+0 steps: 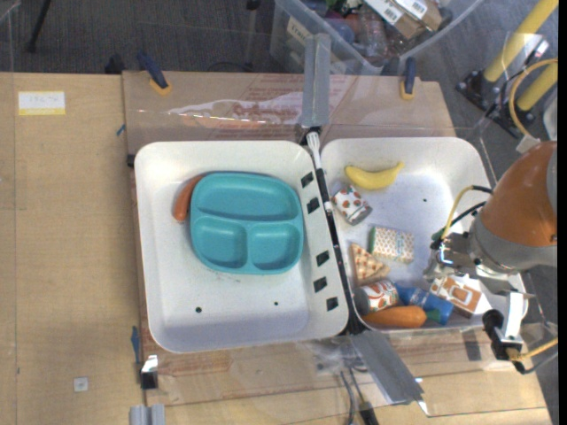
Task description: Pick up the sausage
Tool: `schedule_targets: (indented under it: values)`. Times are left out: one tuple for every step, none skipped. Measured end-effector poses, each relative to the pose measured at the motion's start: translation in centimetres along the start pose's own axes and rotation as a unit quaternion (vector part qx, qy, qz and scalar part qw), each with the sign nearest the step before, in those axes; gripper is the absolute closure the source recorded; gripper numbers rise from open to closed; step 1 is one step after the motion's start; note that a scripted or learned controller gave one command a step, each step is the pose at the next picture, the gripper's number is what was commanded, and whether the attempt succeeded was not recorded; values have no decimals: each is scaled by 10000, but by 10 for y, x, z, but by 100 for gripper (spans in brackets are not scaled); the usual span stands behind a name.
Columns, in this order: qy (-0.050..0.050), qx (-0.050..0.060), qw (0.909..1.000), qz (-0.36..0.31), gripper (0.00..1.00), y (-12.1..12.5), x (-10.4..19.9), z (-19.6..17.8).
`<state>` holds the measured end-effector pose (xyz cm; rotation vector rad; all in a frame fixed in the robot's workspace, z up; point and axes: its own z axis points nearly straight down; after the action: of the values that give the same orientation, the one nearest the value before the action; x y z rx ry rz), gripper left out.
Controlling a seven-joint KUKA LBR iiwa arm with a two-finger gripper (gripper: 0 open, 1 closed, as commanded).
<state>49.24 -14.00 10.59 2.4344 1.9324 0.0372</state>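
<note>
Left bin: a teal divided plate lies in the middle of the bin, towards its far edge. The sausage lies against the plate's left rim, close to the bin's left wall. Part of it is hidden by the plate.

Right bin: a banana lies near the far edge. A small red-and-white carton sits close to the left wall. A patterned box and a pizza slice lie near the middle. An orange carrot lies along the near edge, with a blue item just beside it.

Arm: it enters from the right. The gripper hangs over the near right corner of the right bin, well apart from the sausage. Whether the gripper is released or clenched cannot be told from this view. Nothing is seen held in it.
</note>
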Motion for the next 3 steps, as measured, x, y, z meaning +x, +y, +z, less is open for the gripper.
schedule_targets:
  values:
    - [1, 33, 10000, 4, 0, -2, 0, 1]
    - [-1, 199, 9990, 390, 0, 89, -34, -57]
    - [2, 186, 9992, 347, 0, 1, -3, -3]
